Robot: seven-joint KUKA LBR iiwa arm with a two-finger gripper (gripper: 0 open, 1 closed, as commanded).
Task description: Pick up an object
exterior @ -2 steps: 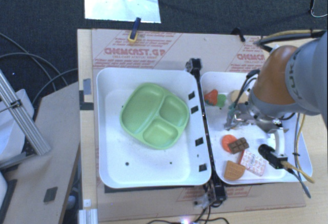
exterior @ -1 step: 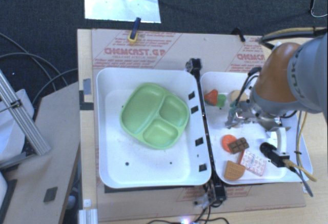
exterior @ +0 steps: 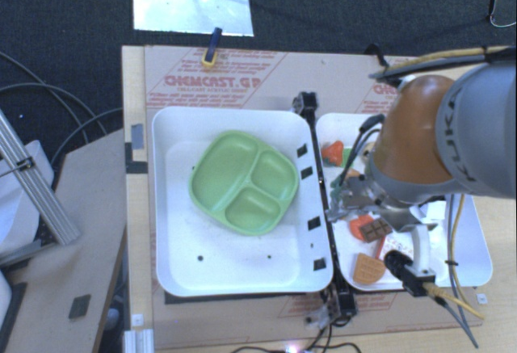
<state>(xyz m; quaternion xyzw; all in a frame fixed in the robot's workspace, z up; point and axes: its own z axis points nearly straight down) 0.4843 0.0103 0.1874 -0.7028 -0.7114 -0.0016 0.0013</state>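
Observation:
The grey arm with its orange band (exterior: 416, 133) reaches in from the right and hangs over the right bin (exterior: 477, 262). My gripper (exterior: 359, 210) points down over the bin's left half, just above a red and brown piece (exterior: 368, 228). A tan round waffle-like piece (exterior: 368, 268) lies near the bin's front edge. Toward the bin's back left sits an orange-red piece (exterior: 332, 153) with a small green piece (exterior: 347, 156) beside it. The arm hides much of this bin.
The left bin (exterior: 178, 262) holds a green divided plate (exterior: 244, 180), tilted a little. A black clipped divider (exterior: 317, 182) runs between the two bins. Cables (exterior: 452, 295) trail from the arm over the right bin's front.

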